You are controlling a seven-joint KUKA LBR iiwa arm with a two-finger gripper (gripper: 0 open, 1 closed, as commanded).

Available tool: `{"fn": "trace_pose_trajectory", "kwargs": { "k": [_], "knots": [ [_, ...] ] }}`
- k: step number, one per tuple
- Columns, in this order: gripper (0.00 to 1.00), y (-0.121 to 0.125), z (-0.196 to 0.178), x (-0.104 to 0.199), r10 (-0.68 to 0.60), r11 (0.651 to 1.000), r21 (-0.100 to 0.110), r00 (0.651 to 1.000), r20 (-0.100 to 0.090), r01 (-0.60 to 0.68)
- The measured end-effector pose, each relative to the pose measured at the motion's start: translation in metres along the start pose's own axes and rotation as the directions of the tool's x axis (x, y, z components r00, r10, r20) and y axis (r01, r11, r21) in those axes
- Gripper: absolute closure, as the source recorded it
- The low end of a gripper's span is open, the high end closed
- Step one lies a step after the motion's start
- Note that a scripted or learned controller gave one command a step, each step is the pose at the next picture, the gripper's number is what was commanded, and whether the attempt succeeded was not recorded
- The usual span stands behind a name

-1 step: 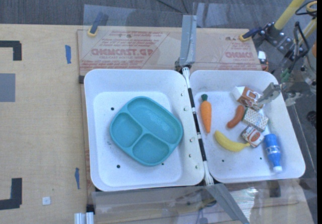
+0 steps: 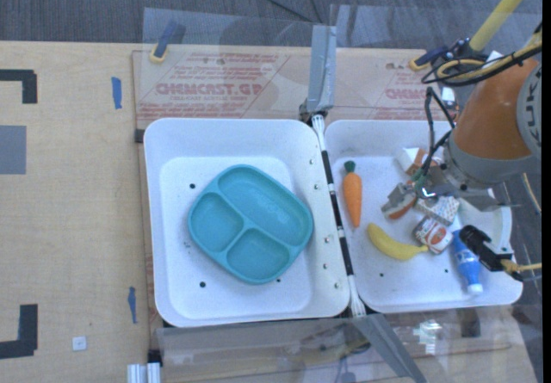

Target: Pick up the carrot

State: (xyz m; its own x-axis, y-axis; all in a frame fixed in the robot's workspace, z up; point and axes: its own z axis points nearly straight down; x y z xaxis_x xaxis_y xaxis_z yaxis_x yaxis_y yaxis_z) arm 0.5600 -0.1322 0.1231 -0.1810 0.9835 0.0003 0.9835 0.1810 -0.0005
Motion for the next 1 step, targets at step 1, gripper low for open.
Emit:
{"fn": "trace_pose_trajectory", "kwargs": {
  "k": [1],
  "knots": [
    [0.00, 0.0575, 0.0132, 0.0217, -0.186, 0.982, -0.004, 0.982, 0.003, 0.186]
  ]
}}
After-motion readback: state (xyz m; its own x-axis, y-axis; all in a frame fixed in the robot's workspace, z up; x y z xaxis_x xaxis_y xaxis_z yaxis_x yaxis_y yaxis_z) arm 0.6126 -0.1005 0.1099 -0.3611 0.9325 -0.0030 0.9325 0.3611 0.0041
